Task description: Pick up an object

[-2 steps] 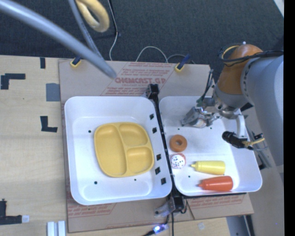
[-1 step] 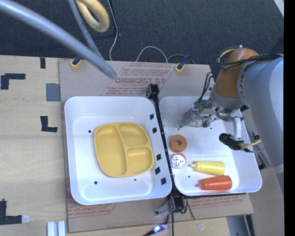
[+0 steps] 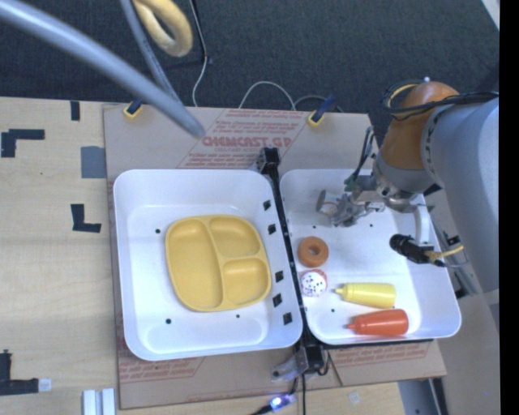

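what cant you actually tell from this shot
- Gripper, camera view: too small and cluttered to tell whether it is open or shut, or whether it holds anything.
- White ball with red speckles: too small to identify.
- Arm: cut off by the right edge.
- Right bin: its right wall is partly hidden by the arm.
- Yellow looped thing at the top: cut off by the frame edge.

Cardboard sheet (image 3: 243, 134) under both bins — yellow clamps (image 3: 132, 109) at its corners.

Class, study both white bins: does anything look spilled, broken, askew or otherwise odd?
Nothing stands out. The yellow divided tray lies flat in the left bin; the brown ring, speckled ball, yellow bottle and orange bottle lie apart in the right bin.
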`<action>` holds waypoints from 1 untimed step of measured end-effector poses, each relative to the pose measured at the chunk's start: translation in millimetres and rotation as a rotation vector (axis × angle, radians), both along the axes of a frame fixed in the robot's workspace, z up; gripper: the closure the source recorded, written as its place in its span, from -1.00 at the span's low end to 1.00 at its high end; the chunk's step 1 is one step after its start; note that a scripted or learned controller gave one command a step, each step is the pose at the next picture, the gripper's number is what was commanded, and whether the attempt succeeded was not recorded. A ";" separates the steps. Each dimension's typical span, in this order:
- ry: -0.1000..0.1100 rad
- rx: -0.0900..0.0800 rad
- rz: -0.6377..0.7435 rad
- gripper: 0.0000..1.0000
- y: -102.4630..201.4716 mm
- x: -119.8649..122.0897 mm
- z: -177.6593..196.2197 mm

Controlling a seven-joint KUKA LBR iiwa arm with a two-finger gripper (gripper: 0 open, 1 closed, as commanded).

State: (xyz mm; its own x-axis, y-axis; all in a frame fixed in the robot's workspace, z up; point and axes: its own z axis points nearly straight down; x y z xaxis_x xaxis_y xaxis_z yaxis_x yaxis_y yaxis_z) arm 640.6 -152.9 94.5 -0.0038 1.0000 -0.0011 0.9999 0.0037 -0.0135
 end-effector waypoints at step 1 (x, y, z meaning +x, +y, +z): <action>-0.017 0.000 -0.002 1.00 -0.2 11.0 53.0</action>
State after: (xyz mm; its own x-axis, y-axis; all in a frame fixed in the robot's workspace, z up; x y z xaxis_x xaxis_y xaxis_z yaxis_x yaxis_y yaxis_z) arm 651.6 -153.2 147.5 -0.0019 1.0000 -0.0008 1.0000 0.0019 0.0035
